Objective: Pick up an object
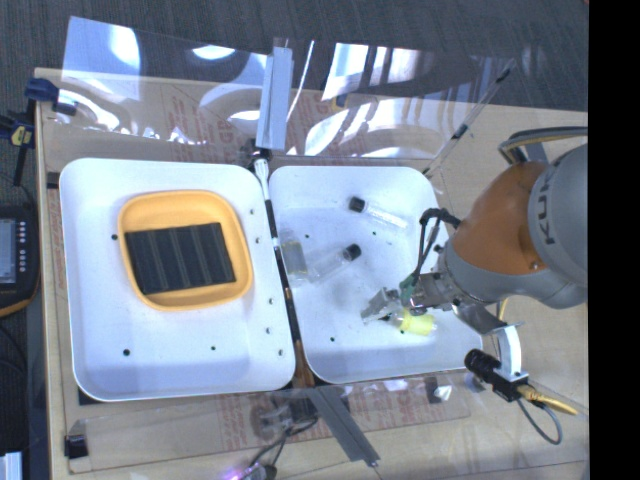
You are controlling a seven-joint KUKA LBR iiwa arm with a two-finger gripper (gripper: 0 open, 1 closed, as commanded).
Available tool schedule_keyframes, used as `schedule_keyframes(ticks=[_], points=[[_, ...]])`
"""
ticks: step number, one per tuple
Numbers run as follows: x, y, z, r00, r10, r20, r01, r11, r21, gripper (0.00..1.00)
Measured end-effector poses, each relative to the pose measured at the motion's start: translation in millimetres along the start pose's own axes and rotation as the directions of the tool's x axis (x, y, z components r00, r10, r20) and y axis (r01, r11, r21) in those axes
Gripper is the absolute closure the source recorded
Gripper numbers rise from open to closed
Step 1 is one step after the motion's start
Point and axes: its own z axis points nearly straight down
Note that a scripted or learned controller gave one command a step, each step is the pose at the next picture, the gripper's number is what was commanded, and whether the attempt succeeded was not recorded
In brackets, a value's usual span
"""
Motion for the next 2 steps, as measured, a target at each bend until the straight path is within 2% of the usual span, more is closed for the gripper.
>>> schedule_keyframes(ticks=[1,2], points=[[-6,79,41,0.999,-0.04,0.001,0.04,0.999,-0.003,0.0],[-13,156,34,0.994,-0.108,0.003,0.108,0.994,-0.006,0.0]])
